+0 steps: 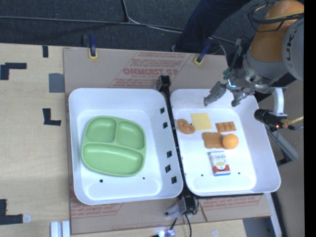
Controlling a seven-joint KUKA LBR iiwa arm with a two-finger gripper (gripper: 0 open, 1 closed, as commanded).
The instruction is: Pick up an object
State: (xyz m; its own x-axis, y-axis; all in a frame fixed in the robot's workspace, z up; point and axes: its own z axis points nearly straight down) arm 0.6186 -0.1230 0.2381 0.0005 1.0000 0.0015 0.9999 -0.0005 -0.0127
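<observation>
The right bin [261, 177] holds a pretzel [185, 126], a pale yellow cheese slice [201, 121], a brown cracker [225, 127], a tan piece of toy food [212, 140], an orange [230, 141] and a small red and white carton [219, 163]. My gripper [226, 96] hangs over the bin's far edge, above and behind the cheese slice and cracker. Its two dark fingers [214, 93] are spread apart with nothing between them.
The left bin [79, 102] holds a green divided plate [114, 145]. A black divider with clips [170, 132] runs between the bins. Clamps [92, 48] hold the cardboard sheet at the back. A black attachment with cable [269, 116] juts out by the right bin's right rim.
</observation>
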